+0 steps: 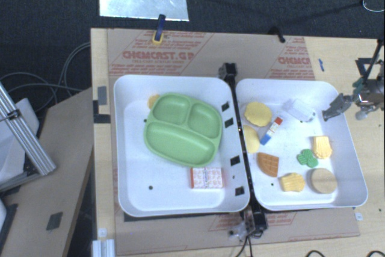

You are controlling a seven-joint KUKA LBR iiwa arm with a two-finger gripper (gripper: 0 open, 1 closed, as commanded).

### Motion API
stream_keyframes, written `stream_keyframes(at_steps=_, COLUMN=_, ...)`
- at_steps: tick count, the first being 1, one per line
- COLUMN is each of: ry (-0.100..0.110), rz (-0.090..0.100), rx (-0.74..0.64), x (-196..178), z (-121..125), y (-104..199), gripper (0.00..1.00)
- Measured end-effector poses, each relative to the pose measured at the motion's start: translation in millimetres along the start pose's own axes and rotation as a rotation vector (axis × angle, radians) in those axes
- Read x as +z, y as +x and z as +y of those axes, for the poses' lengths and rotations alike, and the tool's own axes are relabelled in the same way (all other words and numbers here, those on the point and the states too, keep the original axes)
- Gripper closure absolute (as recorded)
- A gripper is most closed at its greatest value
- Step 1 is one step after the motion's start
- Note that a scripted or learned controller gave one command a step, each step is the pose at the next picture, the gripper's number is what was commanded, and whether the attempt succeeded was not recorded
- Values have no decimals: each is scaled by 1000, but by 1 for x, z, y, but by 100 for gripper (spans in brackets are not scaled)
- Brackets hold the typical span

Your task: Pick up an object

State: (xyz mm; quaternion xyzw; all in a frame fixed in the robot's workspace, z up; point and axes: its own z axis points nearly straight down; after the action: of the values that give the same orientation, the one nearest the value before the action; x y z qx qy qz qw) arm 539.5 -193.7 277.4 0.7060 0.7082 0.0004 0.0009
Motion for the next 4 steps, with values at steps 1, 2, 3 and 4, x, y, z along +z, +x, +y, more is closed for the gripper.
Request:
stream_keyframes(at_steps=1, ry=3, rz=1, rx=2, x=42, z=-2, y=2, gripper=0)
stream_keyframes(at_steps=2, ry=3, rz=2, rx=2, x=101, z=-8, y=2, gripper=0)
stream_keyframes(at_steps=3, ry=3, rz=2, rx=2, x=145, z=-7, y=9, gripper=0)
stream_keyframes(at_steps=4, ry=-1, rz=1, rx=1, x=194, z=-5, y=9, gripper=0)
